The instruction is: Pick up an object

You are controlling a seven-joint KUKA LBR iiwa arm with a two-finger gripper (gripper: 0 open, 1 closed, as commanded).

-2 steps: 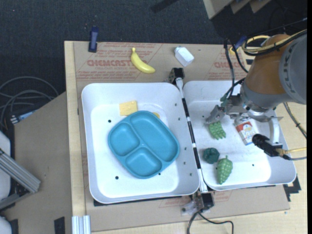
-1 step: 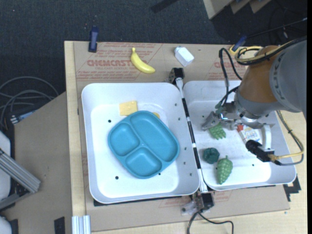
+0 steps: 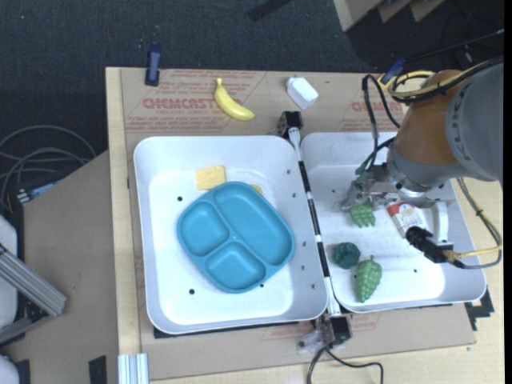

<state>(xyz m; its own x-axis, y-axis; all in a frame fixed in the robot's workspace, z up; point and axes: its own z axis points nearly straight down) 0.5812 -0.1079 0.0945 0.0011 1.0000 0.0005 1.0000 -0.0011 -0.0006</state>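
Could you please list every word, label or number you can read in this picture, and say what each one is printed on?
"CHEMCAST" in red, printed on the brown board behind the left bin, partly covered by the banana.
Smaller red lines above and below it on the same board: too small and blurred to read.
A similar red print on the board behind the right bin: not readable.
The red-and-white packet in the right bin bears marks, too blurred to read.

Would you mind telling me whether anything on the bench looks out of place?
Yes: a yellow banana, a white block and a small blue item lie on the cardboard behind the bins, outside both. Inside the bins nothing looks spilled or damaged.
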